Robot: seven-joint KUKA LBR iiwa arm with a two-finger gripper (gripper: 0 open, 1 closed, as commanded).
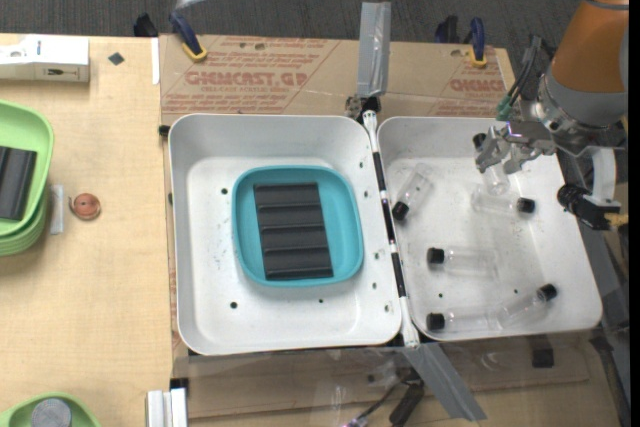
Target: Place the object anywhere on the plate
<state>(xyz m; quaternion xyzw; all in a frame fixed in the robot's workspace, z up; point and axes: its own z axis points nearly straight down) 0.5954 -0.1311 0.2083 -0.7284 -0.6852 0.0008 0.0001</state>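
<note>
While hovering over right white bin (560, 315): hand (497, 158), grip state unclear | clear black-capped vials (410, 193) below | teal square plate (297, 225) in left bin (200, 315)

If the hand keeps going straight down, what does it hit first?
Probably the clear plastic vial with a black cap lying just under the hand in the right white bin; depth is hard to judge.

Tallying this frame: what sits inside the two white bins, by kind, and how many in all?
Clear vials with black caps: 5
Teal plate: 1
Dark ridged insert on the plate: 1
Total: 7
</note>
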